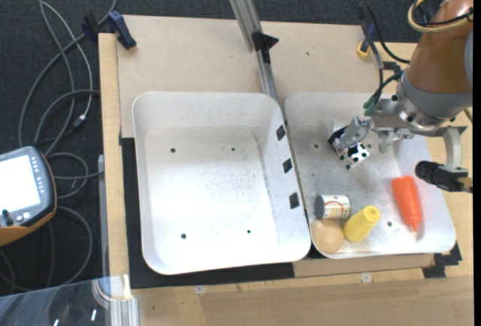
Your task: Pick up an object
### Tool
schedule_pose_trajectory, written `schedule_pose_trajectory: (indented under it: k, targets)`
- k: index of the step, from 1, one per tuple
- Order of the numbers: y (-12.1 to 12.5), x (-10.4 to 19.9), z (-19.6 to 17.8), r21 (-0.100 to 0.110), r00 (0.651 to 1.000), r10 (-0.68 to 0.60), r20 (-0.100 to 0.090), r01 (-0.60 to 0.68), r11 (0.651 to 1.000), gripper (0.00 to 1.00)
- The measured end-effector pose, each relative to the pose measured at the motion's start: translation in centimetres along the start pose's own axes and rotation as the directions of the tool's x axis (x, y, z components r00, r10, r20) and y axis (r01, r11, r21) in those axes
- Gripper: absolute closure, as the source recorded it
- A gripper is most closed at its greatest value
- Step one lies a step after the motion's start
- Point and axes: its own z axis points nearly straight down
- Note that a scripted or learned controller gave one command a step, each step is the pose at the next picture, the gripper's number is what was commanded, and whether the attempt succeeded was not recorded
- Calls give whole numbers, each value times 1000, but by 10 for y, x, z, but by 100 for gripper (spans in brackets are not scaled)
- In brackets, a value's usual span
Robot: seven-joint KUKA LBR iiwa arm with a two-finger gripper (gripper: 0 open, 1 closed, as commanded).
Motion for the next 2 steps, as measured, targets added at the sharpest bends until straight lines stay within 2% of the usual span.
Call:
schedule_pose_trajectory:
  k: [2]
  targets:
    - [-5,11,107,0,1000,0,0,0,1000,0]
